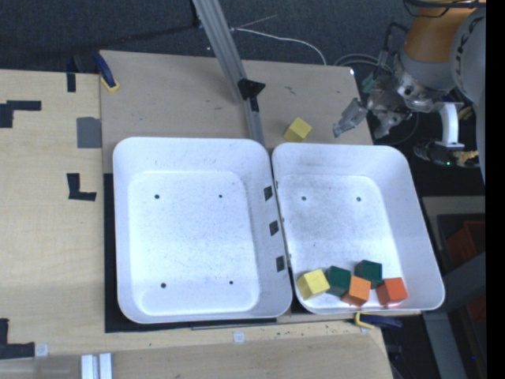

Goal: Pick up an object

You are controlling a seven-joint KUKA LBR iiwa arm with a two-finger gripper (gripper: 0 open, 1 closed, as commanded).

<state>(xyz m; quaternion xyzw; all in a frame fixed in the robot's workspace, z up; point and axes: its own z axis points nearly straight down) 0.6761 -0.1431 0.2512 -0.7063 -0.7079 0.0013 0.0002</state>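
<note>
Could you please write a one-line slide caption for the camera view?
End effector hovers beyond the right bin; five blocks cluster in its near corner, one yellow block outside.

Both bins are white: the left bin [134, 235] and the right bin [410, 212], each speckled with fine dark flecks on the floor. In the right bin: one yellow block [313, 282], two dark green blocks [339, 277] [368, 271], one orange block [358, 290], one red-orange block [392, 291]. Another yellow block [297, 129] lies on the tan bench [173, 93]. The arm [442, 30] is grey with an orange band.
</note>
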